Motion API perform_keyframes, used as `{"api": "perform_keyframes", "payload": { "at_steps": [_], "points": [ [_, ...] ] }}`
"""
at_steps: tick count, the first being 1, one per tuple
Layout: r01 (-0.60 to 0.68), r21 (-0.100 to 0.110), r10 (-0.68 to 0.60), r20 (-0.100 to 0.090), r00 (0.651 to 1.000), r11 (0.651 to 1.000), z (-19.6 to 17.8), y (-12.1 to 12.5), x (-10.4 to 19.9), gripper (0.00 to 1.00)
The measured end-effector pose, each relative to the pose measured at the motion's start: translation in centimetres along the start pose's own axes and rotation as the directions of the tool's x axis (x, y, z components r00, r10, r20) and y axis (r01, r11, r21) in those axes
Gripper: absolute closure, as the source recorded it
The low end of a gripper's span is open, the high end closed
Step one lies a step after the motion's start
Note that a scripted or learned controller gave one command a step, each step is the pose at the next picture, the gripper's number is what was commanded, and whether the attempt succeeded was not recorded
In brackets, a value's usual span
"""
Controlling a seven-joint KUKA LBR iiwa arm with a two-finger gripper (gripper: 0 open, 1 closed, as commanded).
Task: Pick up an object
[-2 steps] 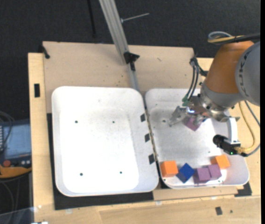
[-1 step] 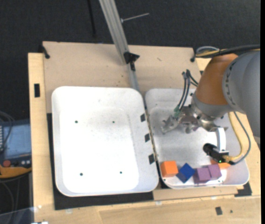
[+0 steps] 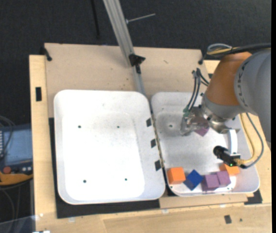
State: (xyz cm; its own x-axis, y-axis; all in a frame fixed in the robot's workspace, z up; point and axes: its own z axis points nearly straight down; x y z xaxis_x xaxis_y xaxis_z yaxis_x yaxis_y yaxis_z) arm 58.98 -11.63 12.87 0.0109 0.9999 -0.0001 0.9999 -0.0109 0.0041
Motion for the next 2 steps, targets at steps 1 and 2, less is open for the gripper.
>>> {"api": "perform_keyframes", "payload": {
  "at_steps": [1,2],
  "points": [
    [0.006,-0.001,-0.006,0.001,1.000,1.000,-4.4,-0.2,0.1,1.00],
    [0.013,-0.004,-0.013,0.002,1.000,1.000,-10.9,0.4,-0.2,1.00]
  ]
}}
